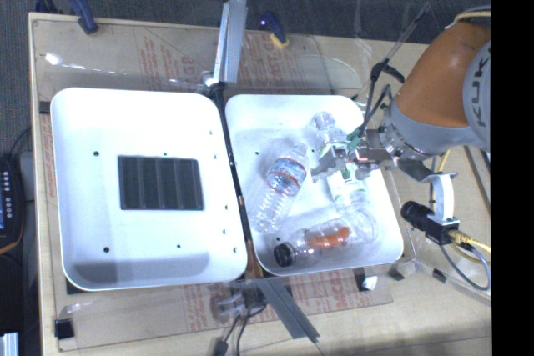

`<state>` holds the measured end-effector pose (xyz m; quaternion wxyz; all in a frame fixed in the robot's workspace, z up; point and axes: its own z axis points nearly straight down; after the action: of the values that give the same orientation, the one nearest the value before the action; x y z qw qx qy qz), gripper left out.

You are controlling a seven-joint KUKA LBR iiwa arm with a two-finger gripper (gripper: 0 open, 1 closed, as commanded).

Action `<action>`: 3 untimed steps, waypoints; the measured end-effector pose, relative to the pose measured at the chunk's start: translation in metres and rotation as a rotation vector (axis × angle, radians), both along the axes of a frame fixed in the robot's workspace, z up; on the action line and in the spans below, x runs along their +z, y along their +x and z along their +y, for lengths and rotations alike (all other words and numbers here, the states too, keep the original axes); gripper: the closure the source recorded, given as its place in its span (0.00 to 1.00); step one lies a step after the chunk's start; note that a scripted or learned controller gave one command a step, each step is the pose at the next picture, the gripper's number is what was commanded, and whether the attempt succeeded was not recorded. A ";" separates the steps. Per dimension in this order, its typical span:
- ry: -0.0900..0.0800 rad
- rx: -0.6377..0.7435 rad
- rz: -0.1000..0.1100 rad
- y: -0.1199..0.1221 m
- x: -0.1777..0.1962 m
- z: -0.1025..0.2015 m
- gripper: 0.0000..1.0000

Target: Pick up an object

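Note:
Several clear plastic bottles lie in the right bin (250,129). One with a blue-and-red label (280,183) lies slanted in the bin's middle. Another with a black cap and orange contents (321,242) rests along the front wall. A third clear bottle (324,127) sits near the back, and a pale clear piece (346,194) lies just below the gripper. My gripper (336,161) hangs low over the right half of this bin, between the back bottle and the pale piece. The view does not show anything held in it.
The left bin (83,121) holds a dark ribbed rectangle (160,183) on its floor. A metal bar (229,42) stands at the back between the bins. Blue clamps (82,11) grip the board's far edge. Cables and a black fitting (425,219) lie right of the right bin.

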<state>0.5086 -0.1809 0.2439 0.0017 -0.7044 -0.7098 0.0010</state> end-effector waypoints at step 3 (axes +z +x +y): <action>-0.001 0.259 -0.016 0.052 -0.137 0.024 1.00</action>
<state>0.5605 -0.1565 0.1070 -0.0047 -0.6070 -0.7947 -0.0041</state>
